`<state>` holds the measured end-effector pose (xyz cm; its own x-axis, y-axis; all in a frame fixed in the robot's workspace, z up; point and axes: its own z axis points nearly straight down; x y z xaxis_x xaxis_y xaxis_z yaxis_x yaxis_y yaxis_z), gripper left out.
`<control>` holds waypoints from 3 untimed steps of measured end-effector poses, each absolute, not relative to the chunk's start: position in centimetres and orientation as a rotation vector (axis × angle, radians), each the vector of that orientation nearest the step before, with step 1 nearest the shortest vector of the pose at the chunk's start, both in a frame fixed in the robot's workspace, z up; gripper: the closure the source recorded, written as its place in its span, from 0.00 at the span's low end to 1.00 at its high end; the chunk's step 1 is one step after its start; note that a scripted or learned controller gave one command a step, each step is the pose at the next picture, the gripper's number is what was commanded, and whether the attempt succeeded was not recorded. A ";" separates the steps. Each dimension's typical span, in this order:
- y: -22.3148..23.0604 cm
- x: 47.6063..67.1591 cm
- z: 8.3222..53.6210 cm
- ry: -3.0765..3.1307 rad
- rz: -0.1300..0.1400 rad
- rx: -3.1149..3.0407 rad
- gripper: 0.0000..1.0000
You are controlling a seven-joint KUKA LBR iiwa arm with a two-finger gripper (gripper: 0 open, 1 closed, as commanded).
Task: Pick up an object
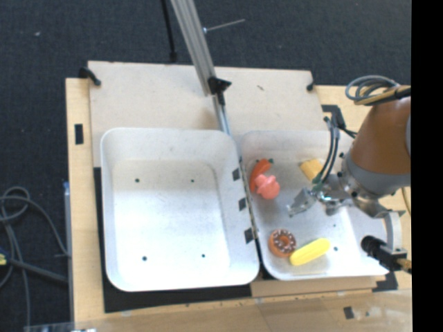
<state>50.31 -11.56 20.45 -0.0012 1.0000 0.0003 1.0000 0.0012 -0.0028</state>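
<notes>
The left bin sits beside the right bin, which holds a pink toy near its left wall, a donut and a yellow banana along the front edge. The banana looks light, stiff and smooth; take it across its middle. The gripper hovers mid-bin; whether it is spread I cannot tell.

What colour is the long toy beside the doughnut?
Yellow: the long toy in the camera view.

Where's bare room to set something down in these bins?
The left bin has bare floor from wall to wall. The right bin is crowded: pink toy by the divider, donut and banana along the near wall, yellow block and gripper mid-bin. Small bare patch between pink toy and donut.
</notes>
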 end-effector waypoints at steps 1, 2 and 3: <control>-11.6 50.4 20.7 -2.221 -0.003 -2.226 0.00; -11.2 50.8 14.6 -2.217 0.005 -2.223 0.00; -11.3 50.8 9.9 -2.218 0.003 -2.224 0.00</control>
